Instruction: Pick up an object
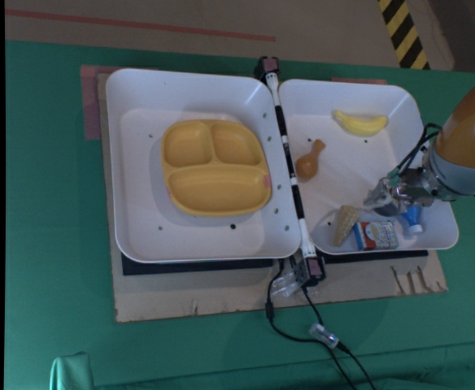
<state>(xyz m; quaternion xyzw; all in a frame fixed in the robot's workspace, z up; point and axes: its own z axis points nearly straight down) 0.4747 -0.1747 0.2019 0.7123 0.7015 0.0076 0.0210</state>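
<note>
claw (pixel 381 201): sitting low in the right bin (pixel 347 96), near its front right corner. Honestly can't tell if it's open or closed from up here, and I don't see anything between its tips, so don't count this as a grab yet.

closest target: the small carton (pixel 375 234) with red and blue print, lying flat just in front of the claw. Looks like your best bet.

neighbours: a ridged tan cone (pixel 345 223) lies right beside the carton's left end, and a blue and white thing (pixel 412 218) is tucked by its right end, partly hidden under the wrist. Tight spot, so come straight down and keep centred on the carton.

grip tip: close across the carton's short side, not its length. It's flat and probably slick, so get low before squeezing.

wall risk: the bin's front rim is just beside the carton. Watch you don't clip it.

easier options: the banana (pixel 360 123) at the back and the brown drumstick (pixel 309 161) near the divider both sit well apart from everything else.

left bin (pixel 132 161): holds the yellow divided plate (pixel 215 167). Not worth the reach.

surface (pixel 50 218): green cover, nothing to pick there.
</note>
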